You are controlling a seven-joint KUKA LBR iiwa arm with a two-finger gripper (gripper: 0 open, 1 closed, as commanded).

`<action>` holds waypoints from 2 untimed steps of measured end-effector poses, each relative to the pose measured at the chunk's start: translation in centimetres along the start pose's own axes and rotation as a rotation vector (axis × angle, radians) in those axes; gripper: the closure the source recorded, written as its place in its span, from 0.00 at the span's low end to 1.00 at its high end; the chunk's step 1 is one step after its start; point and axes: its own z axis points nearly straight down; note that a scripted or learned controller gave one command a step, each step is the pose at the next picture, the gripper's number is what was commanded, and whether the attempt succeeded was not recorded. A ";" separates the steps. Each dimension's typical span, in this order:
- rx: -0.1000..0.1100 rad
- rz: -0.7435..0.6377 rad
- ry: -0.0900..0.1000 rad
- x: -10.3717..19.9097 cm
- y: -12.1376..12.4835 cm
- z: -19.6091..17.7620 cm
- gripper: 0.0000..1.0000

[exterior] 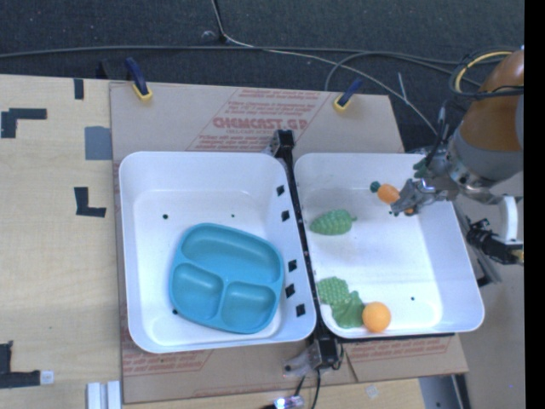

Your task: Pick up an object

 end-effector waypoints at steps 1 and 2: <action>-0.002 -0.001 -0.001 0.0 0.1 -5.3 1.00; 0.005 -0.005 0.001 6.1 -0.1 -4.1 1.00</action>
